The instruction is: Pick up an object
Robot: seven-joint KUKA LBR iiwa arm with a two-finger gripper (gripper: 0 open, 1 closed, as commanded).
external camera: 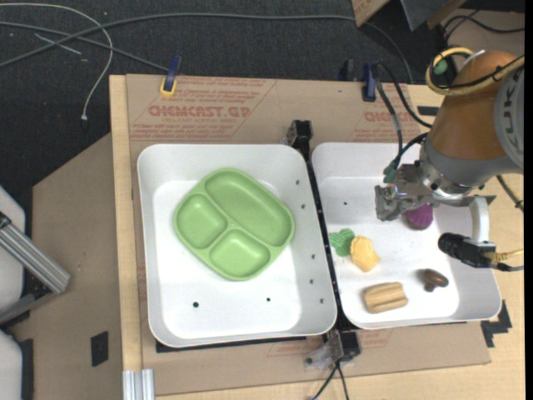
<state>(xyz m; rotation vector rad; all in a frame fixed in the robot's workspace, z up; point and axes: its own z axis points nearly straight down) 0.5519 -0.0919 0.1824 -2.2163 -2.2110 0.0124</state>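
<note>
Two shallow white bins sit side by side on a brown cardboard sheet (225, 111) printed in faded red letters that seem to read "CHEMCAST GP", once above the left bin and again, partly hidden by the arm, above the right bin; the exact spelling is hard to make out. Two blue clamps (172, 74) grip the far edge of the sheet. The left bin (166, 302) holds a light green divided plate (234, 223) with three compartments, lying flat near the bin's middle, turned at an angle to the bin walls. In the right bin (350, 169) the grey arm with its orange band reaches down, and the gripper (391, 200) hangs low near the bin's centre, just beside a purple object (420, 217) that is partly covered by the wrist; whether its fingers are spread or pressed together cannot be told, and nothing is seen between them. Toward the bin's left wall lies a small green object (341, 241), touching a yellow object (365, 253) on its right. Near the front edge rests a tan block shaped like a bread loaf (384, 297), and to its right, toward the front right corner, a small dark brown object (432, 280). No writing can be read on any of the items.
</note>
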